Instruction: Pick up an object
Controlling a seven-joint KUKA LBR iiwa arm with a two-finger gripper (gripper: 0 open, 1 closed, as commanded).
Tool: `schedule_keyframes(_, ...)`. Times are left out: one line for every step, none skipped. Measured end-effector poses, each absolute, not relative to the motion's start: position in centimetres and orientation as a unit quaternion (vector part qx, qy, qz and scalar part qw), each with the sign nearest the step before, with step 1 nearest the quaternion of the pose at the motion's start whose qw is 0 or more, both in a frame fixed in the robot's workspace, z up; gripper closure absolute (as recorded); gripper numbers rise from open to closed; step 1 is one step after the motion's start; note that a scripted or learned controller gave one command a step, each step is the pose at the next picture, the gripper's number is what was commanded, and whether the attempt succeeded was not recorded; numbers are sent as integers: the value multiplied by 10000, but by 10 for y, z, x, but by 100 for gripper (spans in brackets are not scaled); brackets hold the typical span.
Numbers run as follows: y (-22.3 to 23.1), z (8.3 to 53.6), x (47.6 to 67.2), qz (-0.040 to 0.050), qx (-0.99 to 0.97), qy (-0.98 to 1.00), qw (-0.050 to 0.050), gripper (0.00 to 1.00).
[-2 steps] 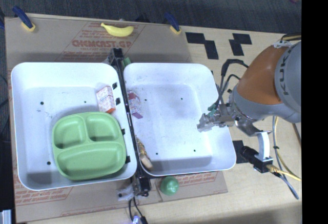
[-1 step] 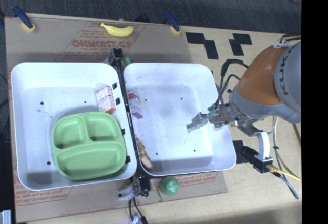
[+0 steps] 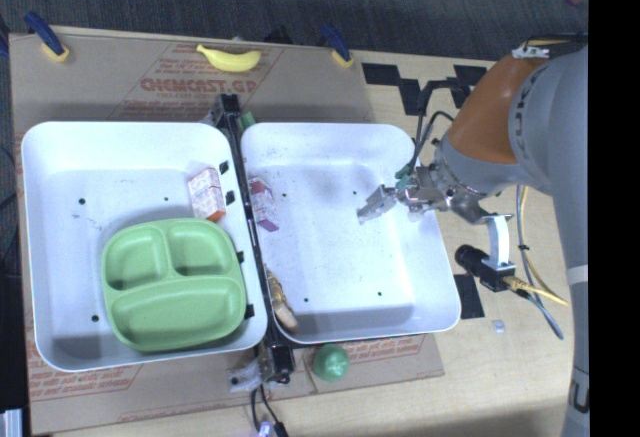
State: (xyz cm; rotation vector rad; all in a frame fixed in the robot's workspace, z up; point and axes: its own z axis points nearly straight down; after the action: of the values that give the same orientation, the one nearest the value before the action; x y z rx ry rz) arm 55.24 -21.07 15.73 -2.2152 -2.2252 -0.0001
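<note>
Camera view, from the near edge back: a small green ball (image 3: 330, 361) sits on the cardboard outside the bins, so it is out of play. A green plastic tray with three sections (image 3: 175, 282) lies flat in the left white bin (image 3: 55, 155), with a small orange and white packet (image 3: 205, 193) behind it. A little pink wrapper (image 3: 262, 202) lies by the right white bin (image 3: 340, 140) wall. The metal gripper (image 3: 372, 208) hangs over that bin with nothing between its tips; I cannot tell how wide it is. A yellow banana (image 3: 229, 56) rests far back.
</note>
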Motion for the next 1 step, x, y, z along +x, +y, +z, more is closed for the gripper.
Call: schedule_keyframes(-210, 154, 657, -3, -7051, -7092, -6, 0)
